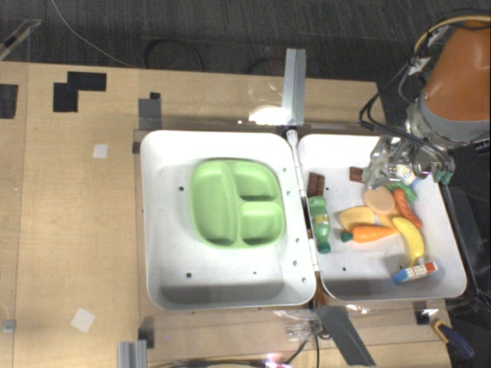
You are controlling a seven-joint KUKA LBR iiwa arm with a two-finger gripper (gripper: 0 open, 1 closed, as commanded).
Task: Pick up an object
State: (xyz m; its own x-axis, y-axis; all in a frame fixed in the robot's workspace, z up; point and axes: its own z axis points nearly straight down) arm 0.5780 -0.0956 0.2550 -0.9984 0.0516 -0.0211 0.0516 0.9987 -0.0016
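Observation:
The right bin (453,282) holds several toy foods in a cluster: a tan round piece (378,200), a yellow piece (355,218), an orange carrot (374,234), a red-orange carrot (407,208), a yellow banana (410,238), a green bottle (319,222), a brown block (315,183) and a blue-and-red marker (415,272). My gripper (393,171) hangs over the bin's far right part, just above the tan piece and the red-orange carrot. A small brown piece (356,175) lies to its left.
The left bin (165,282) holds a green divided plate (235,202). A metal divider post (294,83) stands behind the seam between the bins. The arm's orange band (460,75) looms at the upper right, with cables around it.

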